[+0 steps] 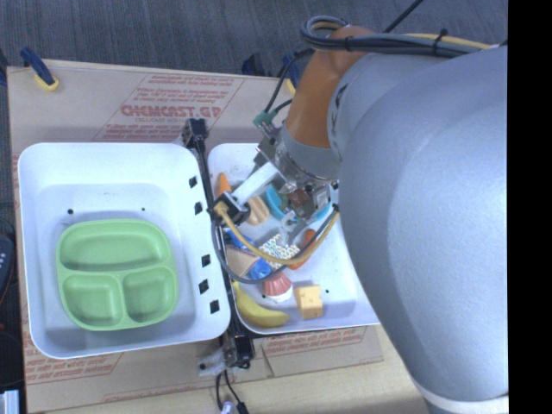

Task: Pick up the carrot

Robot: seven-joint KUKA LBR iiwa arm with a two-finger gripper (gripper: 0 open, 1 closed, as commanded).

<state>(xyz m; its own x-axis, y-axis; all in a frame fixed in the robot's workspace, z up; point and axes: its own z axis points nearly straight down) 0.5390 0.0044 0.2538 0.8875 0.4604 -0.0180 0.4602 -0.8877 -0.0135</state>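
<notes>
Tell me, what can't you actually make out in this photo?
- Gripper: over the right bin; open or shut is lost among cables and clutter.
- Carrot: an orange bit by the bin's left wall; the rest is covered.
- Right bin's far side: hidden under the arm.
- Small toys beside the banana: too jumbled to name.

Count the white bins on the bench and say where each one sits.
2. The left bin holds a green plate; the right bin sits beside it, partly hidden under the arm.
</notes>
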